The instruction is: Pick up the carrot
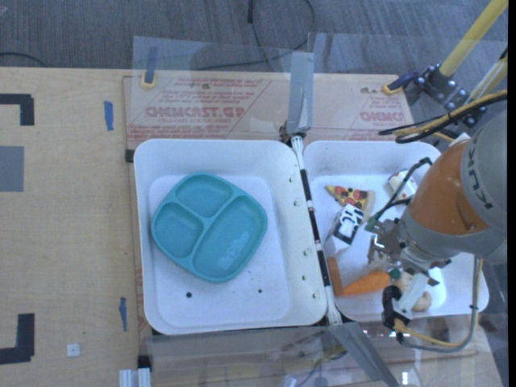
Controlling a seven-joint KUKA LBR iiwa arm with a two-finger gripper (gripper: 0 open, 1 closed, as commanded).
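The orange carrot (364,283) lies near the front left corner of the right bin (318,168), pointing left. My gripper (394,274) hangs from the grey wrist under the orange band and is right over the carrot's right end. The wrist body hides where they meet, so I cannot tell whether it touches the carrot.
A pizza slice toy (350,193) and a black-and-white patterned item (347,222) lie behind the carrot. A small white object (401,182) sits further back, and a pale one (421,298) by the front wall. The left bin (161,297) holds a teal divided plate (210,226). Cables run along the right.
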